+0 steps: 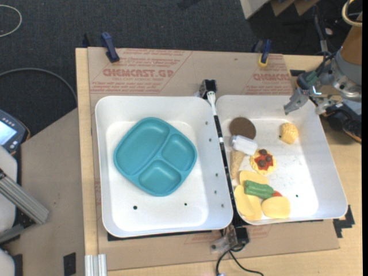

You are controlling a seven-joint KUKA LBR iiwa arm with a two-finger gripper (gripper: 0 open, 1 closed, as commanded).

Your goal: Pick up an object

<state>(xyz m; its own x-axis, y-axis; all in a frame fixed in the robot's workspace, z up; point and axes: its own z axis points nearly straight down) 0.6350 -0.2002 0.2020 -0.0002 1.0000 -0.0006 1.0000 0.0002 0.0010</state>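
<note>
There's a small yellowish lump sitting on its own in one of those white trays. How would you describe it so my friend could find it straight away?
Start at the right-hand white bin. Its toy food is heaped by the inner wall; look instead toward the far side, near the grey arm. There the yellow lump lies alone on bare white floor, rounded and knobbly, touching nothing, unlike the piled pieces.

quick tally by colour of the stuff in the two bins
Teal: 1, the divided plate in the left bin
Brown: 1, the round disc in the right bin
White: 1, the small block
Yellow or tan: 4, the lump and three pieces by the pile
Red-topped: 1, the small round piece
Green: 1, the long piece
Total: 9, though the pile overlaps
</note>
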